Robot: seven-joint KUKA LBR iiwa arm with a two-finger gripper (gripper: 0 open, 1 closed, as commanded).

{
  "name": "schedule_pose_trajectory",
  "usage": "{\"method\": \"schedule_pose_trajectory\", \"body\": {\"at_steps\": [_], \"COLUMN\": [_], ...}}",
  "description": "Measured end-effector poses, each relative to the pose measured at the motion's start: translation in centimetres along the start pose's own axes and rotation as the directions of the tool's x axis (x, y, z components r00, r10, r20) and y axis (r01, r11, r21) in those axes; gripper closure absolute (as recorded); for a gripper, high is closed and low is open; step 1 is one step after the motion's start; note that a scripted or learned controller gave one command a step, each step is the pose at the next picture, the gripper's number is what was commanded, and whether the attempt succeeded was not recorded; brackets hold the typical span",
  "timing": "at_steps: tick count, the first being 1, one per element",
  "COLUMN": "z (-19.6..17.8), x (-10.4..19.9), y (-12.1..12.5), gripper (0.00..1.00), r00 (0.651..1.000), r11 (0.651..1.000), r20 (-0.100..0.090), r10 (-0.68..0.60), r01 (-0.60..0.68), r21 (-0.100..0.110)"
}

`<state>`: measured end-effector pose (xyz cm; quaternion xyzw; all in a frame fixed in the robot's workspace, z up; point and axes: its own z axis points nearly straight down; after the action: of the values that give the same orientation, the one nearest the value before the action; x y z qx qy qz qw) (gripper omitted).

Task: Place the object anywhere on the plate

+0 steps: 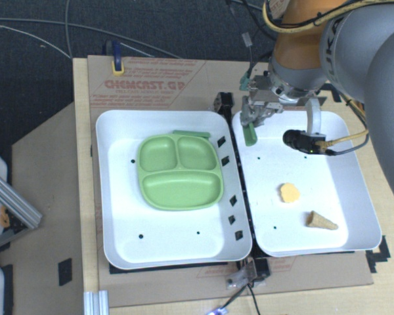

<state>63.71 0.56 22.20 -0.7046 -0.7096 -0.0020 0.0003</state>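
Note:
A green divided plate (180, 172) lies in the left bin (118, 235), with three compartments. My gripper (250, 122) hangs over the far left corner of the right bin (354, 235), just right of the wall between the bins. A small, narrow green object (250, 136) hangs upright from its fingertips, and the fingers look shut on it. The object is to the right of the plate, apart from it and outside the left bin.
A round yellow piece (289, 193) and a tan wedge (322, 221) lie in the right bin. A black part with a yellow cable (303, 140) hangs over that bin's far side. The arm's orange band (312, 25) looms above.

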Motion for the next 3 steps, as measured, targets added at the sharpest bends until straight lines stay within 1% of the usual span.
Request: {"method": "schedule_pose_trajectory", "body": {"at_steps": [1, 2, 3], "z": [-1.1, -0.2, -0.5], "x": [5.8, 10.5, 15.3], "y": [-0.1, 0.3, -0.6], "gripper": [1.00, 1.00, 1.00], "r00": [1.000, 1.000, 1.000], "r11": [1.000, 1.000, 1.000], "r20": [0.001, 0.001, 0.001], "r10": [0.000, 0.002, 0.002], "r01": [0.000, -0.002, -0.002], "r21": [0.000, 0.002, 0.002]}}
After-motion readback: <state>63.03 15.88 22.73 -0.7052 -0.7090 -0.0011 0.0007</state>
